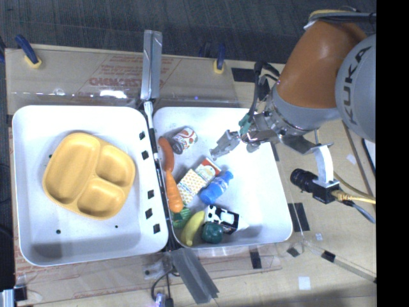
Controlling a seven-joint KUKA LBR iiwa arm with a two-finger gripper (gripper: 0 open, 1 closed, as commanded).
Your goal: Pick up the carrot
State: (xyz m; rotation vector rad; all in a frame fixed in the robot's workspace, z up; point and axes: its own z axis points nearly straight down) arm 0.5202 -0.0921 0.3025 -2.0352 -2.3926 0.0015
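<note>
Two shallow white bins are sitting side by side on the bench; the left bin (25, 235) is holding a yellow divided tray (88, 174). Over the right bin (271, 200), the gripper (225, 144) is hovering with its jaws apart and nothing between them. Well apart from it, the carrot (173, 194) is lying against the bin's left wall, just beside a small box (197, 179), with a blue bottle (216, 187) near.

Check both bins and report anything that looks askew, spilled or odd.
Nothing looks spilled or damaged. The toys in the right bin are heaped against its left wall: the carrot lies lengthwise along that wall, with a banana and a blue bottle close by. The yellow divided plate sits alone in the left bin.
</note>
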